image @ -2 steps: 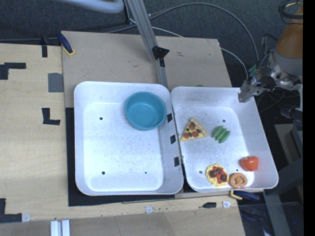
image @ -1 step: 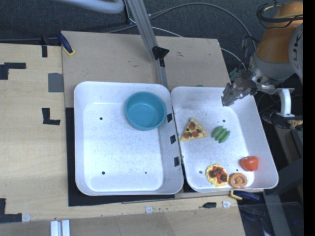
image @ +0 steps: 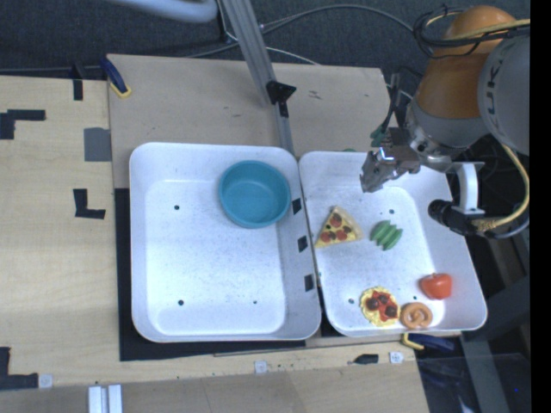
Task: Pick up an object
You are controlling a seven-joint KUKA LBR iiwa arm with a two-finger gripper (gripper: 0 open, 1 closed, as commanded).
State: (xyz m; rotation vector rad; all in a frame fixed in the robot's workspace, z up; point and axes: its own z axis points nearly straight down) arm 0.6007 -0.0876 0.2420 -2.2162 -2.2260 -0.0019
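A: Start with the big things. What do you have below the arm [image: 469,76]?

B: You have two bins. The left bin [image: 164,256] lies well to the left of the fingers and holds one blue bowl [image: 254,194]. The right bin [image: 344,175] sits under the gripper [image: 375,179] and holds the small toys.

A: Is the gripper holding anything?

B: You see nothing between the fingers. They hang over the bin's far end, and I cannot tell whether they are apart or together.

A: Which thing should I go for?

B: Your nearest are the pizza slice [image: 337,228], below and left of the fingers, and the green pod [image: 386,234], just below them. Farther down are the round pizza [image: 379,305], the red piece [image: 436,286] and the pretzel [image: 416,315].

A: How will they handle?

B: I judge them light, stiff plastic, a bit slippery. The slice lies flat, so you would pinch across its edges; the pod is rounder, so grip its narrow middle.
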